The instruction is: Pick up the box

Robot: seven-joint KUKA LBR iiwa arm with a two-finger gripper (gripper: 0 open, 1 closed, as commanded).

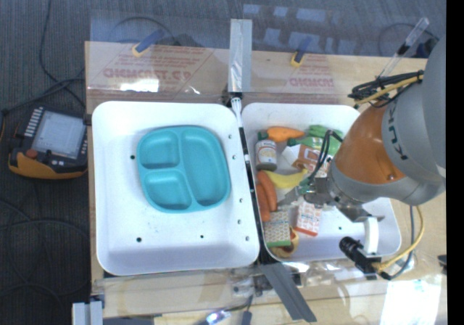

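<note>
Right now the grey-and-orange arm's two-finger gripper [313, 194] hangs low over the right white bin [384, 238], amid the clutter; whether it is released or clenched, cannot tell. Small white-and-red cardboard box [308, 220] lies flat on the bin floor just beside and below it toward the near rim, long axis roughly near-to-far, right of a checkered packet [276, 228]. Left bin's teal divided plate [183, 167] sits well apart.

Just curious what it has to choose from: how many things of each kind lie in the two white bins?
Divided teal plate: 1
Carrots: 2
Banana: 1
Small jar: 1
Small red-and-white box: 1
Green packet: 1
Total: 7 clearly visible; the arm hides others.
</note>
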